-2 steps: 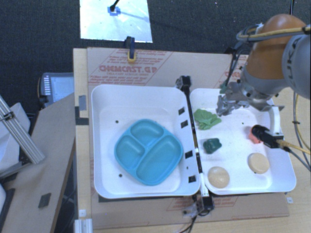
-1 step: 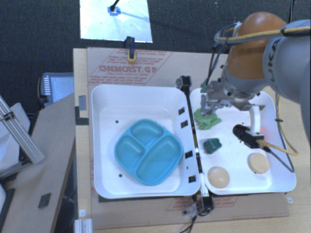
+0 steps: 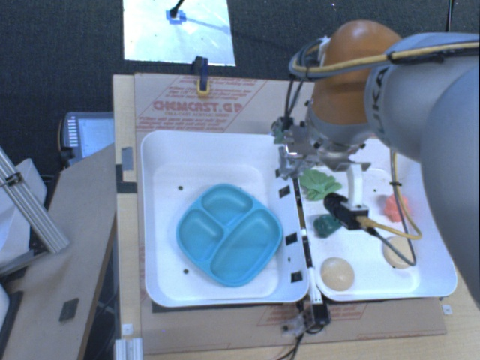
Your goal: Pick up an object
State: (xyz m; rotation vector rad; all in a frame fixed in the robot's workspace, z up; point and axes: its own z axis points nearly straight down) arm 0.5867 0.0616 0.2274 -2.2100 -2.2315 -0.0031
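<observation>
My gripper (image 3: 294, 162) hangs below the orange wrist band (image 3: 352, 51), low over the far left corner of the right bin (image 3: 431, 276), close to the wall between the two bins. A light green leafy object (image 3: 321, 183) lies just right of and below the gripper. In front of it sits a dark teal object (image 3: 327, 226), partly behind a black part on the arm's cable. A beige round object (image 3: 337, 273) rests near the bin's front. An orange-pink object (image 3: 395, 208) lies further right.
A blue divided plate (image 3: 229, 234) lies in the left bin (image 3: 161, 201). The grey arm covers the right bin's far right part. A yellow cable (image 3: 390, 235) loops over that bin, across another beige object (image 3: 396, 255). A yellow clamp (image 3: 202, 81) stands behind the bins.
</observation>
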